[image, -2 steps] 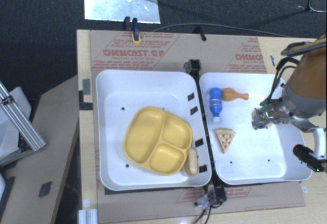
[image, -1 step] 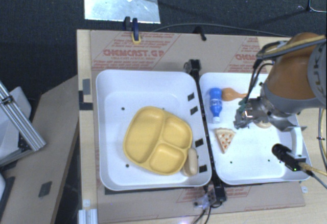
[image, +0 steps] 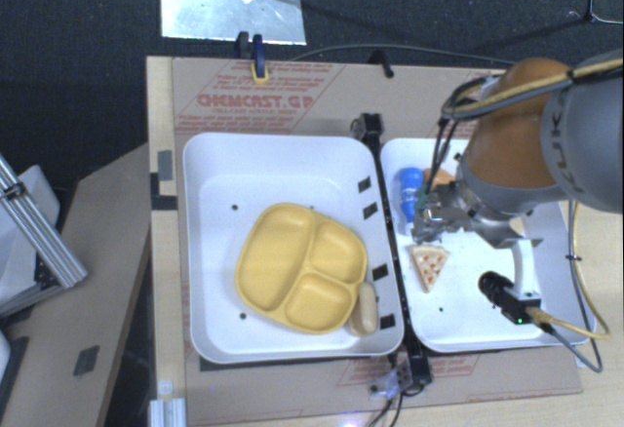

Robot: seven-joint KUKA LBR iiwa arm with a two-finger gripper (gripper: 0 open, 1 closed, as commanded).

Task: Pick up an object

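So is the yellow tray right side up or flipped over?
Right side up: the yellow tray lies flat in the left bin with its three hollow sections facing up.

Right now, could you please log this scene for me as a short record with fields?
left bin: holds a yellow divided tray, with a tan bread-like piece touching its lower right edge
right bin: holds a toy pizza slice and a blue object, partly hidden by the arm
gripper: over the right bin, just above the pizza slice
held: nothing seen
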